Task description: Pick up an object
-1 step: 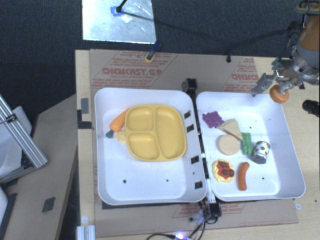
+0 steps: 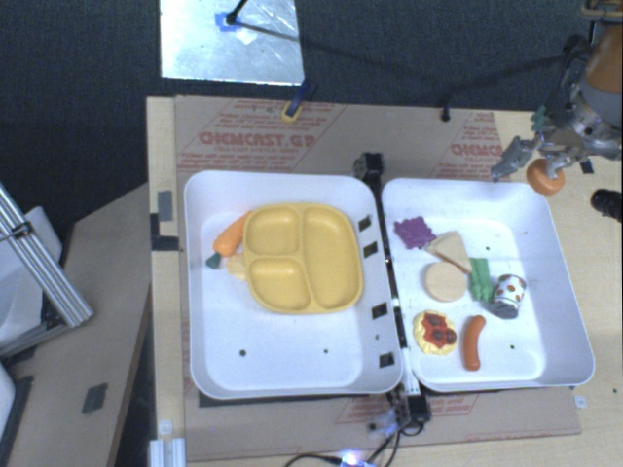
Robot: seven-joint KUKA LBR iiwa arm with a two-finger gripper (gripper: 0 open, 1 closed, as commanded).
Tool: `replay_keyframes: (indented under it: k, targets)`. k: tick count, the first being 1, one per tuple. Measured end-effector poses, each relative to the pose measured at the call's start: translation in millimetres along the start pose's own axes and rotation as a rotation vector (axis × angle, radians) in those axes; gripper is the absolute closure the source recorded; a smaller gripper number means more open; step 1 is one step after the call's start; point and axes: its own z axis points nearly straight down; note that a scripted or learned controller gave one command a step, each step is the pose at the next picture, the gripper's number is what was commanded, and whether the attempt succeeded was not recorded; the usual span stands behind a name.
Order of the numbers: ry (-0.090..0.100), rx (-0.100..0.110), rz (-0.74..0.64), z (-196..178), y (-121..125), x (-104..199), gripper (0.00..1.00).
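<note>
- From the camera above the bench, I count two white bins: the left bin and the right bin, touching along a black hinge-like strip.
- In the left bin lies one yellow tray with three compartments; this tray is my landmark.
- One carrot rests against the tray's left edge.
- Right of the tray, in the right bin, I count seven pieces: one purple grape bunch, one sandwich wedge, one round beige disc, one green piece, one small dark-and-white can, one small pizza, one sausage.
- My pincer hangs far right of the tray, above the right bin's far rim, clamped on one orange ball, which sits between my fingers.
- The cardboard under the bins, beyond the tray, bears red print that I cannot read with certainty.
- One shiny metal plate lies on the dark floor beyond the tray.
</note>
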Motion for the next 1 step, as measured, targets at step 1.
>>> replay_keyframes:
  k: [1]
  targets:
    - [0.001, 0.003, -0.003, 52.3, 5.3, 9.2, 0.00]
